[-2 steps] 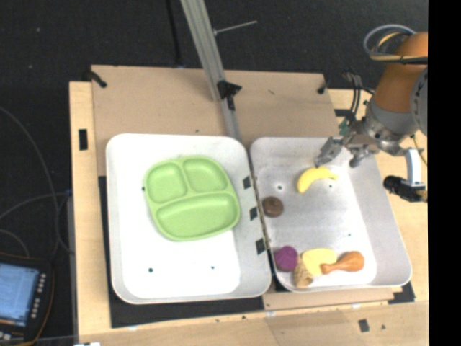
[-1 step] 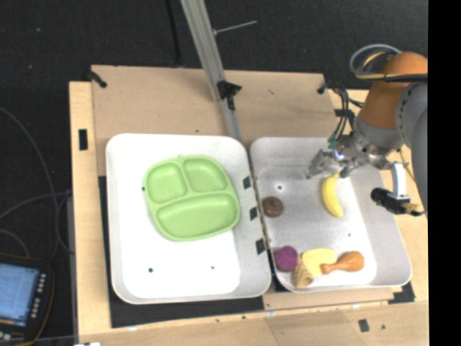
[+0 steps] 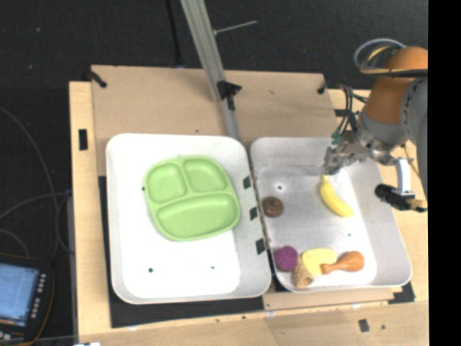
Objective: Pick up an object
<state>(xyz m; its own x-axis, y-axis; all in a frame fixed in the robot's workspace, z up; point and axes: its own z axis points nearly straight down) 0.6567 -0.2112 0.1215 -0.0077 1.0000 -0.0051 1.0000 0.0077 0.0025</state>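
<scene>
Two shallow white bins sit side by side on the bench; no writing or label can be read on anything. The left white bin (image 3: 130, 265) holds a light-green plastic divided plate (image 3: 191, 197). The right white bin (image 3: 382, 254) holds a yellow banana (image 3: 335, 198), a small brown round object (image 3: 272, 206), a purple ball-like object (image 3: 286, 257), a pale yellow block (image 3: 317, 259) and an orange-brown drumstick-shaped toy (image 3: 344, 263). The two-finger gripper (image 3: 336, 158) hangs just above the banana's upper end; how wide it stands I cannot tell.
</scene>
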